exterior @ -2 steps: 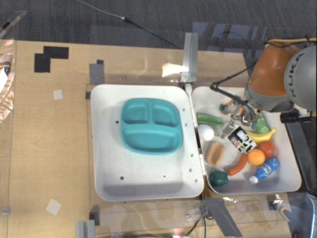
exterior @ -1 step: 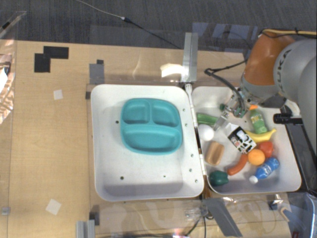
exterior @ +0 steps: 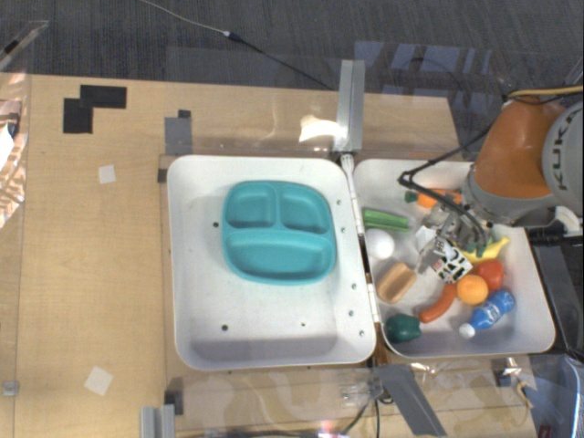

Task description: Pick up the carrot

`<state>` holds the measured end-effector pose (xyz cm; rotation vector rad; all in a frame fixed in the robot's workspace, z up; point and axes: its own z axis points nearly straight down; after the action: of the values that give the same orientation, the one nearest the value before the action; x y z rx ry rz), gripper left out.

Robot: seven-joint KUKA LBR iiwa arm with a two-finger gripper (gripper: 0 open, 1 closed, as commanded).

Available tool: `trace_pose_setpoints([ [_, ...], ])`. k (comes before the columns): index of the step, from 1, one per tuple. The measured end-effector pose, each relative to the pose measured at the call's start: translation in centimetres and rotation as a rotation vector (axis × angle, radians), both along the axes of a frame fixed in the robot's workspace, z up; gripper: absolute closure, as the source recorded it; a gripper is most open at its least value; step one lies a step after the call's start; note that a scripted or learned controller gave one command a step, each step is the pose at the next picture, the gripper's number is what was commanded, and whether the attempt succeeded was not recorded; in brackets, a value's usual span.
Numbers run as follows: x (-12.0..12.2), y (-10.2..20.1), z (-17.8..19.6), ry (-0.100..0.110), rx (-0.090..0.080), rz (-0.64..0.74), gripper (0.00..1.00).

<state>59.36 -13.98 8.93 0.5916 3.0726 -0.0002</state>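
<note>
carrot (exterior: pixel 437 306), smooth tapered orange, right bin (exterior: pixel 538 331)

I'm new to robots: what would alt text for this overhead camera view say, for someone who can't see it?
A grey and orange robot arm reaches from the right, its gripper low over the right bin, which holds toy foods, including a carrot, an orange and a blue bottle. The left bin holds a teal divided plate.
</note>
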Motion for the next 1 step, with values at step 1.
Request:
trace_pose_setpoints([
  [1,5.48,-2.03,-0.08,0.045,0.013,-0.077,0.00],
])
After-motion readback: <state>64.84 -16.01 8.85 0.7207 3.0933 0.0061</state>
